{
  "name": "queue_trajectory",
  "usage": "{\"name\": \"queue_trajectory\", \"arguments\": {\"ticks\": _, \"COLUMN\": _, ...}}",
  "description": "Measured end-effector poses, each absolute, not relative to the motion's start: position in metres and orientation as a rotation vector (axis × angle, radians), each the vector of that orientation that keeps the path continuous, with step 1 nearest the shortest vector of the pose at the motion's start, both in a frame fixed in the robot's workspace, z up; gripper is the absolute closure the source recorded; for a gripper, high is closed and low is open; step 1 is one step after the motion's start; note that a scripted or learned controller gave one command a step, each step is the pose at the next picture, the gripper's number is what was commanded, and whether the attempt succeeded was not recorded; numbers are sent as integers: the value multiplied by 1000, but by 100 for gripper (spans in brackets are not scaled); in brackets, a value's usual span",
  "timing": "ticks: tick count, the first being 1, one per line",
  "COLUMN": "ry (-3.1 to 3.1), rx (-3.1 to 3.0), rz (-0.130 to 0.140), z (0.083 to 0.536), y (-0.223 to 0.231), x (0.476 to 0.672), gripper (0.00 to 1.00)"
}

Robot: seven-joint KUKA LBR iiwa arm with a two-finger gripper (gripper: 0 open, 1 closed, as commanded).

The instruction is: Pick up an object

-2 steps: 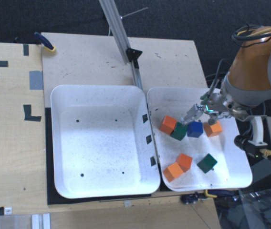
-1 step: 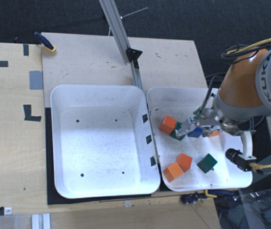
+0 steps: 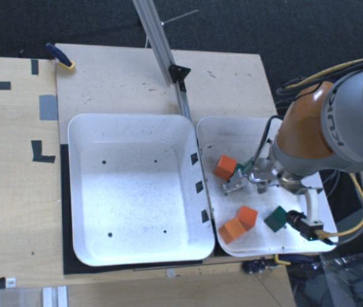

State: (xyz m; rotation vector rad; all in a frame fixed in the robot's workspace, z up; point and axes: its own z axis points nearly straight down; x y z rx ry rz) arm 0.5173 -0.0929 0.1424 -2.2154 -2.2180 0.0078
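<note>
Jaws (image 3: 232,185) beside upright orange block (image 3: 225,167) in right bin (image 3: 232,128), their opening indiscernible.

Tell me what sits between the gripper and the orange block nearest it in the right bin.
Nothing visible does. The gripper hangs just below and right of the orange block in the right bin, with bare white floor between them. The other orange blocks and green block lie off to the side.

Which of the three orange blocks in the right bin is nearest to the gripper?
The orange block lying alone at the upper left of the right white bin, just left of the gripper. The other two orange blocks lie touching each other, lower down.
</note>
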Motion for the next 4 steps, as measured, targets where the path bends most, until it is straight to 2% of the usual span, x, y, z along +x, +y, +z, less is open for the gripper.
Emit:
{"name": "queue_trajectory", "arguments": {"ticks": 1, "ry": -2221, "rx": -2219, "rz": 5, "z": 89, "y": -93, "x": 516, "gripper": 0}}
{"name": "queue_trajectory", "arguments": {"ticks": 2, "ry": -2221, "rx": -2216, "rz": 4, "z": 101, "y": -92, "x": 516, "gripper": 100}}
{"name": "queue_trajectory", "arguments": {"ticks": 4, "ry": -2224, "rx": -2223, "rz": -2, "z": 207, "y": -102, "x": 502, "gripper": 100}}
